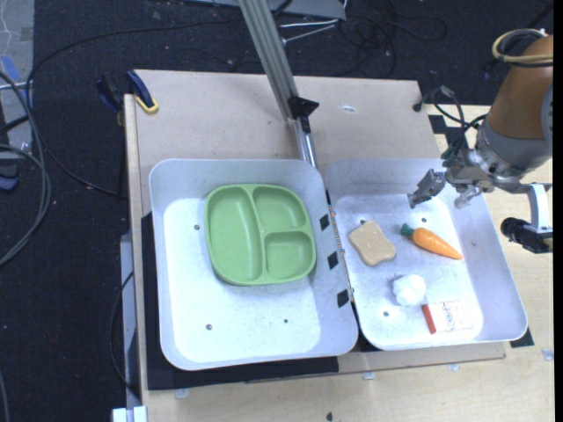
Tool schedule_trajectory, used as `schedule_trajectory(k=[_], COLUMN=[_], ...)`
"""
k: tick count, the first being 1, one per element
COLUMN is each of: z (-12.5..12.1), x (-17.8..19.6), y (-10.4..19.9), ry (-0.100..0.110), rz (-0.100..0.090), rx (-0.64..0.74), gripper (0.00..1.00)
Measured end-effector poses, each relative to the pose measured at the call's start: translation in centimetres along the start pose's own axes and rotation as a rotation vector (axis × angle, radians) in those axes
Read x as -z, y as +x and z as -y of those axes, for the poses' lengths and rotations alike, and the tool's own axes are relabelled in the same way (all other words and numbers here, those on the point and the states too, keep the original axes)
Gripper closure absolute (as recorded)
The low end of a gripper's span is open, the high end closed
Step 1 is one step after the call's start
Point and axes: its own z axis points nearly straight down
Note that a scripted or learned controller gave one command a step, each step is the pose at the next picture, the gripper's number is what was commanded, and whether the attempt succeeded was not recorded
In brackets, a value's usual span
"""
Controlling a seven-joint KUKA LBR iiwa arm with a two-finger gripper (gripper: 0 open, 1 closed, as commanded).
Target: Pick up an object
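Two white bins side by side on the table. Left bin: green divided plate, well apart from the work. Right bin: tan bread slice, orange carrot, white ball, small red-and-white packet. Grey arm in from the right; pincer above the right bin's far edge, fingers spread apart, nothing between them. Nearest candidate by judgement: carrot, just toward the camera from the pincer, flat on the bin floor, long axis slanting from green top at left to tip at lower right. Likely need: descent across that axis.
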Motion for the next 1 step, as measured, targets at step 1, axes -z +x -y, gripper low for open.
schedule_trajectory(k=[1], z=[-0.33], x=[-6.37], y=[0.06], ry=[0.002], rz=[-0.001], rx=[0.001], gripper=[0.00])
